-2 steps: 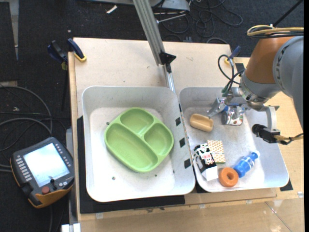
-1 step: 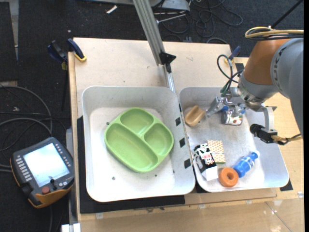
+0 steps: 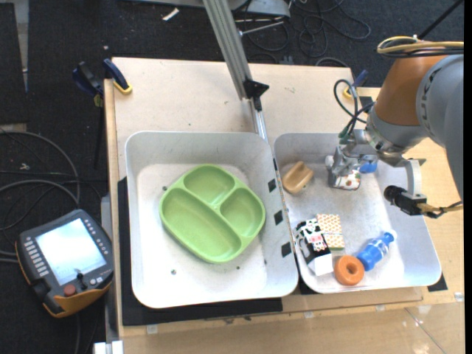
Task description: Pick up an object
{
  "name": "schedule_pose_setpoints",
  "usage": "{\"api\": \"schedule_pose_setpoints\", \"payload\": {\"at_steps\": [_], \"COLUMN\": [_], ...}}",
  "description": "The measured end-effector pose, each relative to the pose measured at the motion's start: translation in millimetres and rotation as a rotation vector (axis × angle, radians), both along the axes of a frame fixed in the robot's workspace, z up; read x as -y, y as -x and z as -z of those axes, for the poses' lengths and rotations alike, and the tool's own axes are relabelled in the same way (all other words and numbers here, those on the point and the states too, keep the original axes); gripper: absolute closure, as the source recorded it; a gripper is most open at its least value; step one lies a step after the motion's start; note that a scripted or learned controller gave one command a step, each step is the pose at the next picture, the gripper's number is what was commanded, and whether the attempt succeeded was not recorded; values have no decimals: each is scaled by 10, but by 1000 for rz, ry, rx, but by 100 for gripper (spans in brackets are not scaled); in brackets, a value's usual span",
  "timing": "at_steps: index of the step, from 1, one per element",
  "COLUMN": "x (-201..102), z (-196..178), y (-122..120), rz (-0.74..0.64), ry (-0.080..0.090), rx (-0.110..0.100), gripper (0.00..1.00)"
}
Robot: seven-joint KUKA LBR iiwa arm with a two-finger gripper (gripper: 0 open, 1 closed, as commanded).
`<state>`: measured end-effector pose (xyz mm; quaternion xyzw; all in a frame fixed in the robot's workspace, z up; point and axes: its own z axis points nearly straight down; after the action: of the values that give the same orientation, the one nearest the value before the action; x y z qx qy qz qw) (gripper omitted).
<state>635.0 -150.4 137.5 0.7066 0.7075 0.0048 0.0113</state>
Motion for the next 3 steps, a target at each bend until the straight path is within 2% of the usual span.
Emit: {"api": "schedule_pose_setpoints", "payload": {"at_steps": [1,2,3], "x": [21,20,17], "z": [-436,-974,-1046], "y": [12,-3,-11], "rz": [0,-2,-1], "ry": [-8,-7,-9], "rx": [-17,-15,-20], "gripper": [100,100,100]}}
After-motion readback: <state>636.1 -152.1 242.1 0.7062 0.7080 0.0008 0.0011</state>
